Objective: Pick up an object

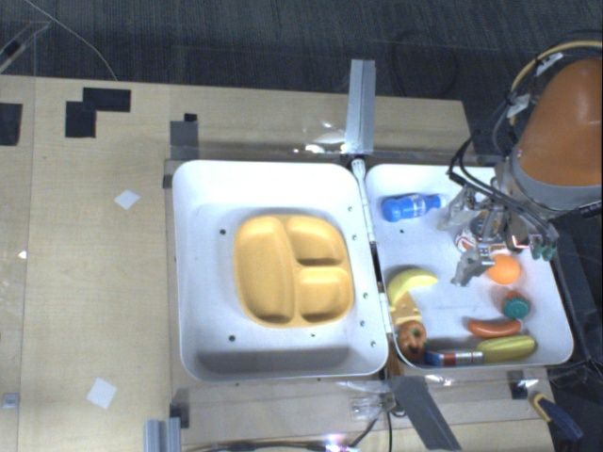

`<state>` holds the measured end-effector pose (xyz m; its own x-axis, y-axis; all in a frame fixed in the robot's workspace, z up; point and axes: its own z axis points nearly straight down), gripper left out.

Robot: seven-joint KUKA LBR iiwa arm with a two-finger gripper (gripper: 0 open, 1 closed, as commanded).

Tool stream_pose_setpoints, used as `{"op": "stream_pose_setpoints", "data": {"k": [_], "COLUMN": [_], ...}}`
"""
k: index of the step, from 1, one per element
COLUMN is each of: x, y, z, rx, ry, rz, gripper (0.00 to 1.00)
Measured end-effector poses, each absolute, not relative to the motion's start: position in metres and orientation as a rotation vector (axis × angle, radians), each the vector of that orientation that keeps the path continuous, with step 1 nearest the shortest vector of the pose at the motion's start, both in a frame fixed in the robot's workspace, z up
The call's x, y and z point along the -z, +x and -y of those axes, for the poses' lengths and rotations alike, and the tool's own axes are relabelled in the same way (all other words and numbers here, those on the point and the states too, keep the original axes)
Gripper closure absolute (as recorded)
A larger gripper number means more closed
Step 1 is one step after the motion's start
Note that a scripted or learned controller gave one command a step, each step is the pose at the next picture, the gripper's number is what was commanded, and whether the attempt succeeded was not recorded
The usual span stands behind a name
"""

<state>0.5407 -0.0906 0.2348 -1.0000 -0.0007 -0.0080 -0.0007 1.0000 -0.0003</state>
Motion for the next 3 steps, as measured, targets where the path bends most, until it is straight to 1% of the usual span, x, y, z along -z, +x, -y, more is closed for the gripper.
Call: {"op": "stream_pose_setpoints", "data": {"k": [1,2,3], "x": [-0.272,-0.197,-0.177], "y": [0.537,0.497,0.57], "z": [0.068,0.104,0.101], "rx": [0.001,0.002,0.0], "ry": [-0.056,-0.483,-0.009], "rz": [-3.127,-3.098,-3.133], "gripper": [0.0,0.0,0.0]}}
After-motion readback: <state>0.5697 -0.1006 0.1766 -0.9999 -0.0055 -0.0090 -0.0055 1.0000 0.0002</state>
